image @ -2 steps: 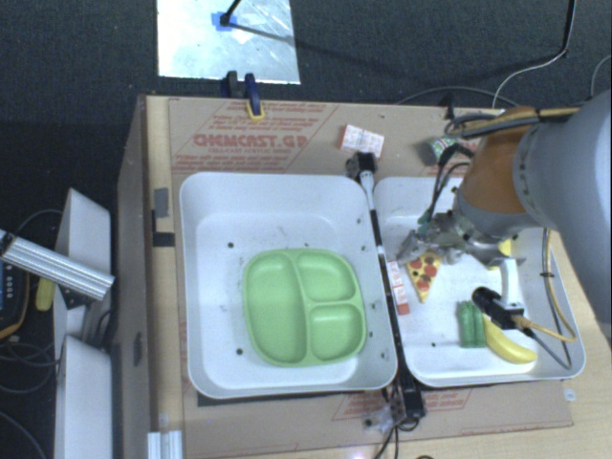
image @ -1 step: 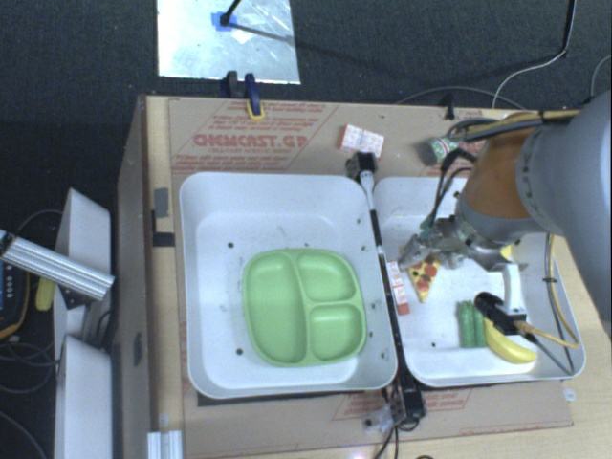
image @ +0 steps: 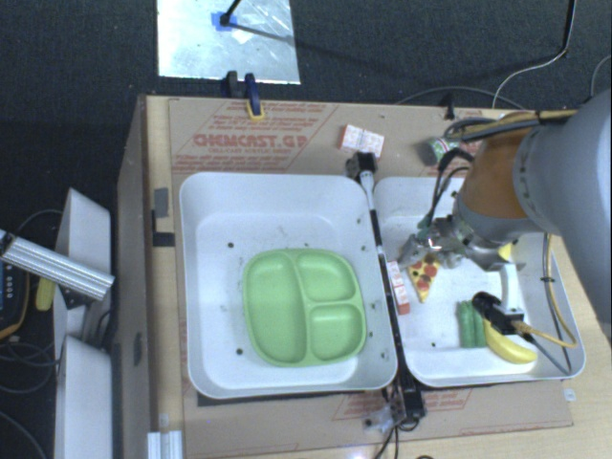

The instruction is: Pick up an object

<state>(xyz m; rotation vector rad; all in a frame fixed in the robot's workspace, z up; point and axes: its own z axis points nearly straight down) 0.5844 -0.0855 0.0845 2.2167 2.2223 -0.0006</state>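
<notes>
Desk: the desk (image: 268, 137) holds two white bins side by side.
Left bin: the left bin (image: 220, 218) has a green plate (image: 306, 304) in it. The plate has three parts, with nothing on them.
Right bin: the right bin (image: 421, 352) holds the toys to pick from.
Claw: the claw (image: 427, 247) hangs low at about 9 o'clock in the right bin. It is too blurry to tell if it is wide or narrow, and nothing can be seen held in it.
Nearest thing: a toy pizza slice (image: 424, 277) lies flat, just at 6 o'clock from the claw. This looks like the thing to grab.
Other things: a small red and white box (image: 400, 290) sits at 9 o'clock from the pizza slice, by the bin wall. A green toy (image: 469, 323) and a yellow banana (image: 507, 345) lie close together at 4 o'clock from it.
Step now: most likely lining up over the pizza slice.
How to do it well: move the claw a little toward 6 o'clock so it is right over the slice. Go straight down, pinch across the thin part, and stay off the box and the wall.
Watch out: the slice is flat, so it may slip away.
</notes>
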